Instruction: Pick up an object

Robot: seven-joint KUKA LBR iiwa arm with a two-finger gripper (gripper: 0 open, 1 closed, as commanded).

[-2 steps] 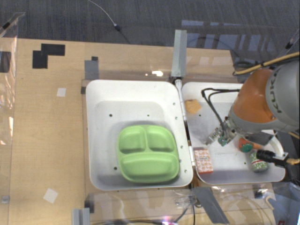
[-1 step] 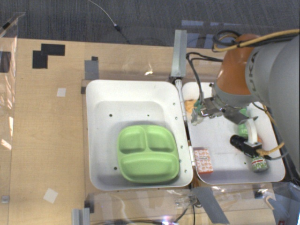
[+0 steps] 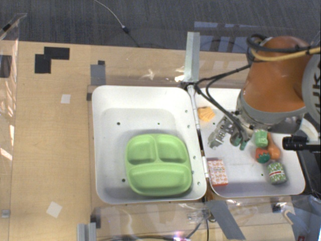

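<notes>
Orange-banded arm [image 3: 276, 74] hides much of the right bin [image 3: 251, 182]; the hand's [image 3: 220, 134] grip is unreadable.

Pale wooden bench [image 3: 45, 149], dark grey carpet floor [image 3: 150, 9] beyond

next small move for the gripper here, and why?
Probably lower straight down, then close. The gripper hangs over bare floor of the right bin with nothing between its fingers; the small box lies just nearer the camera, so a slight shift toward it may help.
</notes>
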